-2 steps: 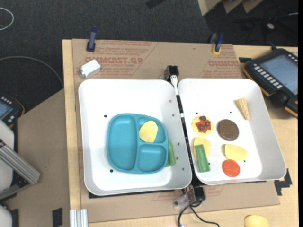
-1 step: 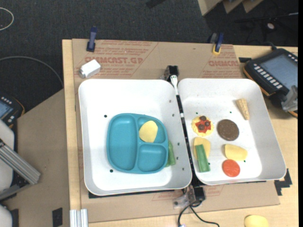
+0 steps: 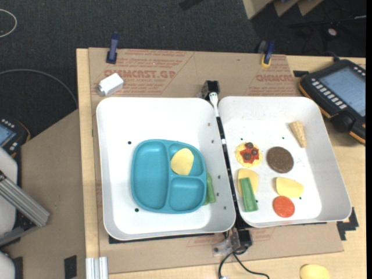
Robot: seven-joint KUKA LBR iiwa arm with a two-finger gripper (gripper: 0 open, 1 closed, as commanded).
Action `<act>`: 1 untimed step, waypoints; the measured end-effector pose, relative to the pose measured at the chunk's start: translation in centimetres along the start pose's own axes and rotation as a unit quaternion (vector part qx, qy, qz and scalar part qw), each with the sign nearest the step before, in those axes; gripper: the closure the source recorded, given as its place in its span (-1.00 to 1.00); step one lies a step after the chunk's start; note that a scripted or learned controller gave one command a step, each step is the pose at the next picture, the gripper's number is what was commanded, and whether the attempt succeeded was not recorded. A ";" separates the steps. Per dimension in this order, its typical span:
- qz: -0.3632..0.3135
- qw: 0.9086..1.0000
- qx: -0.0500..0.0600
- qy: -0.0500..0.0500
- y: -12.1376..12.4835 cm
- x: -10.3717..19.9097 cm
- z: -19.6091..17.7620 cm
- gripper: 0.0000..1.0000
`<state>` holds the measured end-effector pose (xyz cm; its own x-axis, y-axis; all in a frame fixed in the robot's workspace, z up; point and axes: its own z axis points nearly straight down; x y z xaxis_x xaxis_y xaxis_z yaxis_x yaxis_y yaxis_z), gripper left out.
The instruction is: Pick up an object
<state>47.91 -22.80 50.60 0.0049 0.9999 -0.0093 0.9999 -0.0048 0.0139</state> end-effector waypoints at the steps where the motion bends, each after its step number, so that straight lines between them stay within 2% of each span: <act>1: -0.002 1.000 0.012 0.006 -0.2 0.6 10.7 1.00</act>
<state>47.87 -22.33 39.90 0.0010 1.0000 0.0036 1.0000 -0.0010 -0.0095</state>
